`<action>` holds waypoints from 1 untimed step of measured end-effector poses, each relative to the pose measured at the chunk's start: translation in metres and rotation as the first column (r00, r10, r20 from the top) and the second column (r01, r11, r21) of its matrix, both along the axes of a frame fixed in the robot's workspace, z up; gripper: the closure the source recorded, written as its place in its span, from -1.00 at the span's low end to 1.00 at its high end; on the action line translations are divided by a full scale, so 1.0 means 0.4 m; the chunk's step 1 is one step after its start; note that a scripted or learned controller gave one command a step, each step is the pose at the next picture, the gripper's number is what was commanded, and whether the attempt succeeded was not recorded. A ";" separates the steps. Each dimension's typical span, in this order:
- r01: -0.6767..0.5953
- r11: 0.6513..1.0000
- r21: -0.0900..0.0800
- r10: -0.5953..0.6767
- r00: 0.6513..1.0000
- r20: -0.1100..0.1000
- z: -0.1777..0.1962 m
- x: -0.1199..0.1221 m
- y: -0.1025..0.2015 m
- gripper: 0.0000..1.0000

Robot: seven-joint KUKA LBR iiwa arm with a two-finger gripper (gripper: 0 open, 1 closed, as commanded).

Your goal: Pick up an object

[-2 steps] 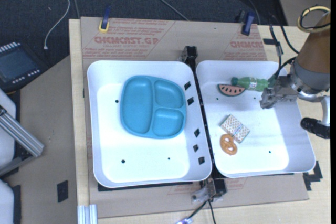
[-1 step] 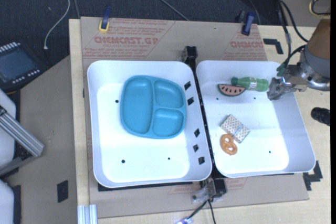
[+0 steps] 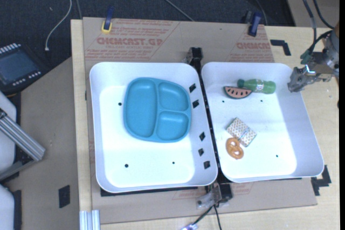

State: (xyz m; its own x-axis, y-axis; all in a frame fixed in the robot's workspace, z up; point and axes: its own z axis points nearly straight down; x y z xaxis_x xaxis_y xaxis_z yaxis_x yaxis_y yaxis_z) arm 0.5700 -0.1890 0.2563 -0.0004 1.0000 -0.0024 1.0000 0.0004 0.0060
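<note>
The gripper [image 3: 298, 82] hangs at the far right rim of the right bin [image 3: 280, 167], just outside its wall, with nothing visible between its tips. Whether it is released or clenched cannot be told from this slant — it is small and partly blurred against the bench.

Four candidates lie in the right bin. Toward the far side a green bottle [image 3: 257, 85] lies on its side, and just left of it, nearly touching, sits a watermelon slice [image 3: 237, 92]. Nearer the middle of the bin a patterned packet [image 3: 241, 131] rests tilted, with a pretzel [image 3: 235, 148] against its near-left corner. The left bin [image 3: 145, 169] bears a blue divided plate [image 3: 157, 109], set a little toward its far side.

The step in hand looks like the approach: nothing is lifted, every object rests on a bin floor, and the arm has not yet come over any of them. The green bottle is the closest target to the gripper. The next move would call for travelling left over the bin wall, squaring the tips across the bottle's narrow width and descending — with care that the watermelon slice beside it does not get caught or nudged along.
</note>
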 end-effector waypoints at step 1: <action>-0.005 1.000 0.005 0.005 1.000 -0.007 0.014 -0.020 0.136 1.00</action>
